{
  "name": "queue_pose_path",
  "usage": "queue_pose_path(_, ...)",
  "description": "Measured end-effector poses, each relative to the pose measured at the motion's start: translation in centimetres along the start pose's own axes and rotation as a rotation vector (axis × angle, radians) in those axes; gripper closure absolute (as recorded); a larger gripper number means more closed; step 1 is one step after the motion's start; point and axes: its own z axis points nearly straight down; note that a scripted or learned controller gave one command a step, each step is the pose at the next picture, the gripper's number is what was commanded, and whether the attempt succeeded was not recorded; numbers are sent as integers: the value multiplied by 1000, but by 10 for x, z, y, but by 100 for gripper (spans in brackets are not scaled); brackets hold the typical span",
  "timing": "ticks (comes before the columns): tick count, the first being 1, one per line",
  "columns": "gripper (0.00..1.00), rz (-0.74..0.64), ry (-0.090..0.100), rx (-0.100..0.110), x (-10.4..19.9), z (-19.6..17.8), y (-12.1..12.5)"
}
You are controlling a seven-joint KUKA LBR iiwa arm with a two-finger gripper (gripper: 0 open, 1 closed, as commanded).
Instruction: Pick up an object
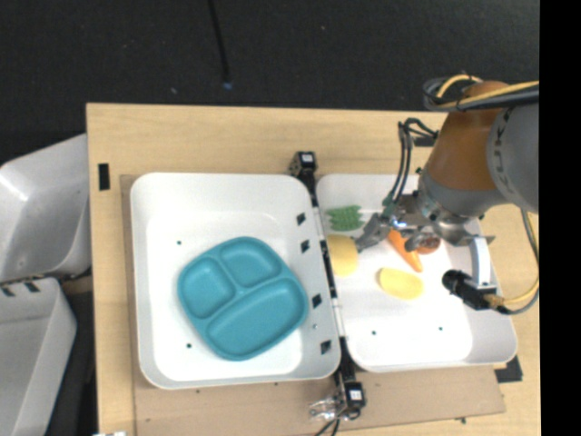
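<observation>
Nearest the camera, at the front edge of the light wooden worktop [109,334], a small black clamp [349,393] sits where the two white bins meet. The left bin [150,352] holds a blue divided plate [241,296] with three compartments, lying flat and turned at an angle near the bin's middle. In the right bin [436,348] a yellow oval piece [399,282] lies flat on the floor, apart from the walls. Just left of it, close against the divider between the bins, rests a pale yellow block [343,255]. Beyond that, near the far left corner of this bin, lies a small green item [343,216]. An orange carrot-shaped piece [406,249] lies slantwise just behind the yellow oval, right under the jaws [399,230]. The jaws hang low over the bin, right at the carrot, but whether they are apart, together or clamped on it cannot be told. Behind them rises the grey arm [508,153] with its orange band [463,148], entering from the right, with cables looped around it
</observation>
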Motion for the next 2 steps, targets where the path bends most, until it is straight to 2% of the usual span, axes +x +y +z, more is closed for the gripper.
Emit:
queue_pose_path(1,0,2,0,1,4,58,7)
queue_pose_path(2,0,4,1,-3,3,68,8)
